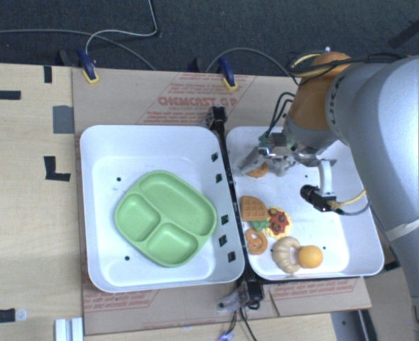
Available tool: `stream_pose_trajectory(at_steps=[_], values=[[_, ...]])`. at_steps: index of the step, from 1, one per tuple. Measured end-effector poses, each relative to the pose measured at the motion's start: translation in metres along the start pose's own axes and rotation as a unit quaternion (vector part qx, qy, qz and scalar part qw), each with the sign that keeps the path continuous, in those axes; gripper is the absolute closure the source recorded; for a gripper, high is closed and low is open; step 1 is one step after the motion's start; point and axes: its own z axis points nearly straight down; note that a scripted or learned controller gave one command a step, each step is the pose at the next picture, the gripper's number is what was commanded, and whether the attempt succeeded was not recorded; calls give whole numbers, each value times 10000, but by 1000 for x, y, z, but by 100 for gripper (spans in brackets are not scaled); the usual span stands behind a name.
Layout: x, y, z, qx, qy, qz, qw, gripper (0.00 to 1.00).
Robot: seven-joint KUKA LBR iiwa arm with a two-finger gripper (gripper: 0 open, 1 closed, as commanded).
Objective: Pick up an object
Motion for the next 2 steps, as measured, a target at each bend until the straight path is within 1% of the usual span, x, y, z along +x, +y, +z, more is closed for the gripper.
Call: stream_pose_trajectory(at_steps=[1, 2], values=[[4, 17, 1, 0, 0, 3, 10000, 0], [4, 28, 1, 5, 2, 4, 10000, 0]])
